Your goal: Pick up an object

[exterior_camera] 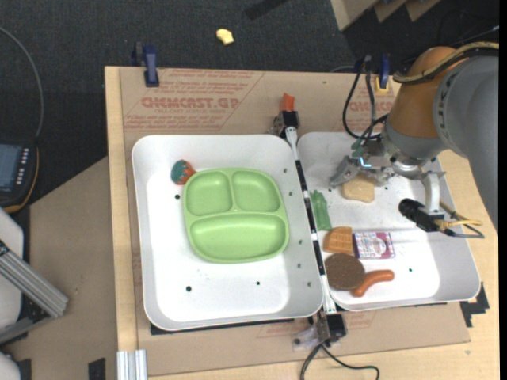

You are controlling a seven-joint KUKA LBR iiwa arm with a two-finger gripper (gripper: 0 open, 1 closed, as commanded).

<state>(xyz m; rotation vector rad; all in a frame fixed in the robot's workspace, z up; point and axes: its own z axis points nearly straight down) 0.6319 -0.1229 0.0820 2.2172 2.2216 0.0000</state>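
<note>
My gripper [364, 172] hangs low over the back of the right bin [451, 283], its fingers spread open. A pale beige chunk [358, 191] lies just below and in front of the fingertips, not between them. Further forward in the same bin lie a green stick [319, 210], an orange square cracker [339, 240], a pink and white packet [373, 245], a brown round disc [345, 271] and an orange sausage-shaped piece [374, 281].
The left bin [154, 236] holds a green divided plate [235, 214] and a small red and teal ball [183, 172] at its back left. The divider between the bins [305, 212] runs close to the green stick.
</note>
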